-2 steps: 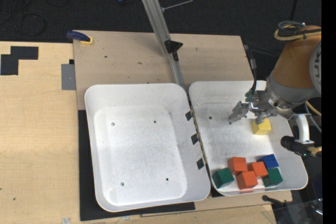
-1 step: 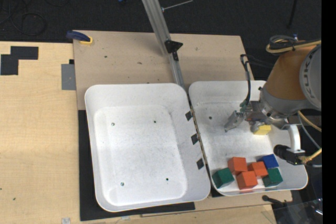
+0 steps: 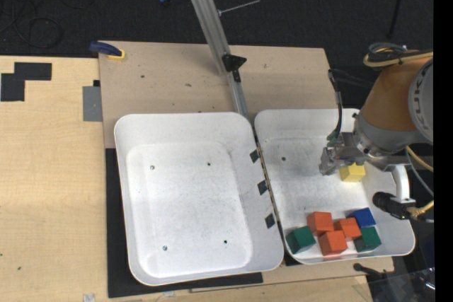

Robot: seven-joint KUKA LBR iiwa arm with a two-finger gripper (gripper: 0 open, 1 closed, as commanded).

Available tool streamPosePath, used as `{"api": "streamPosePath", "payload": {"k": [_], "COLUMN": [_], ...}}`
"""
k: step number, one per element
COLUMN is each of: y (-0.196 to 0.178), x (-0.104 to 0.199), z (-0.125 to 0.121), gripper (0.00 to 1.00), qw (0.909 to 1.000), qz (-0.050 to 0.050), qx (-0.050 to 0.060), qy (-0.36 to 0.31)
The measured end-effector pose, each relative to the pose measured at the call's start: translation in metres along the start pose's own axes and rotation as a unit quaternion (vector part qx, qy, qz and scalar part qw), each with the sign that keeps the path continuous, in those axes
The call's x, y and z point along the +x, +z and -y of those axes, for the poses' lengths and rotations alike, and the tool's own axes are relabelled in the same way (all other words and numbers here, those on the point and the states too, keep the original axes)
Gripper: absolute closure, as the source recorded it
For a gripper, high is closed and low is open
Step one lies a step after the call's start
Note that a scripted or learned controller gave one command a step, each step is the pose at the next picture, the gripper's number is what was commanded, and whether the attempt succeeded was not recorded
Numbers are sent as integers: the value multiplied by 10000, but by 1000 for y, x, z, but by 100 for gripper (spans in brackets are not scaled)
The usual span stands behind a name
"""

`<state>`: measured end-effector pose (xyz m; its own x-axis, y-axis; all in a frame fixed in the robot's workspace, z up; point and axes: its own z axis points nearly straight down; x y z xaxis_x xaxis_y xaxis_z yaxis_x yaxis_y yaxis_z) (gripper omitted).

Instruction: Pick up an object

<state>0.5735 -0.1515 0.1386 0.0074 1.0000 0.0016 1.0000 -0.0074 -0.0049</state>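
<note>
The arm [image 3: 403, 109] comes in from the right, grey with its orange band above the wrist, and its pincer [image 3: 333, 160] hangs low over the right bin [image 3: 297, 125], about midway down the bin's length and toward its right half. Whether the pincer is wide, narrow or closed on anything cannot be told — the fingers are a small grey blur against the white floor.

A yellow block [image 3: 352, 172] lies just beside the pincer, on its right and slightly nearer the camera, partly tucked under the wrist housing. It looks to be touching or nearly touching the pincer body, but it cannot be made out between the fingers.

The other blocks sit clustered in the near right corner of the same bin, well apart from the pincer: a green block [image 3: 301, 239] at the left of the group, an orange block [image 3: 320, 221] behind it, a second orange block [image 3: 333, 242] in front, a third orange block [image 3: 349, 228] to the right, a blue block [image 3: 364, 216] further right and a dark green block [image 3: 368, 240] at the near right end.

The left bin [image 3: 185, 194] sits alongside, touching the right bin along black clips [image 3: 262, 187]. Both rest on the wooden bench [image 3: 170, 78] — a slanted aluminium rail [image 3: 209, 18] rises from behind the bins.
</note>
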Motion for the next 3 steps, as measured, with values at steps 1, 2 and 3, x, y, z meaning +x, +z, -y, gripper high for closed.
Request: {"api": "streamPosePath", "payload": {"k": [1,2,3], "y": [-44,-81,-72], "x": [-5,-6,41], "z": [-4,-4,5], "gripper": [100,100,100], "qw": [10000,10000,10000], "qz": [10,9,-4], "qx": [-34,-33,-2], "qy": [-14,-40,-50]}}
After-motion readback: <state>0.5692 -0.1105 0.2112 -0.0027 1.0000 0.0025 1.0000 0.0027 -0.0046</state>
